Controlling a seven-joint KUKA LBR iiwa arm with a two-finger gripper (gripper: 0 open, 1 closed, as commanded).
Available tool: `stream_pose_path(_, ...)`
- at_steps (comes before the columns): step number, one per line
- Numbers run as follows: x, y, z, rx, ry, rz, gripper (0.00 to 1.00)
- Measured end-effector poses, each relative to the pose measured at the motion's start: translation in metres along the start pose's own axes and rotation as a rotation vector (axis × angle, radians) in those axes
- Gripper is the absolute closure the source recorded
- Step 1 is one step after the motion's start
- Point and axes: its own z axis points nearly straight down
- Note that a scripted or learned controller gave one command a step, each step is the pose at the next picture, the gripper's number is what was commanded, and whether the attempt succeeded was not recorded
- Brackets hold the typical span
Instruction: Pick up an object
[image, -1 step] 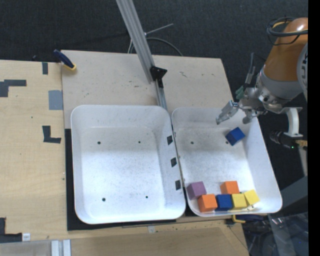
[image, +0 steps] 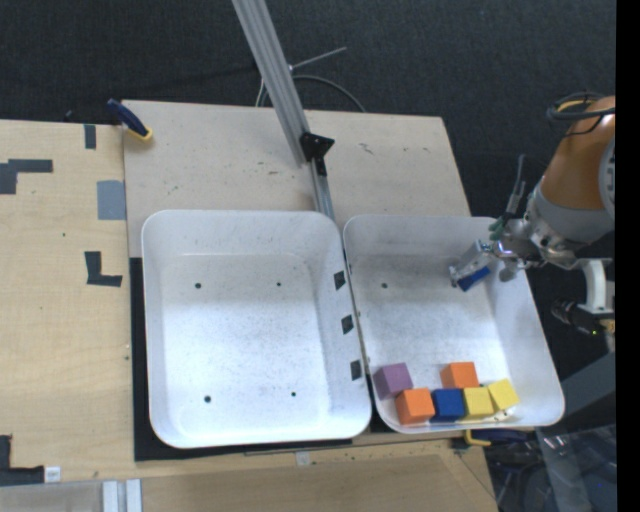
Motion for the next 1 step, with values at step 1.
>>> stream_pose_path(1, 0.0032, 0.0836, 0.0683, 0.020, 0.013, -0.005, 0.00)
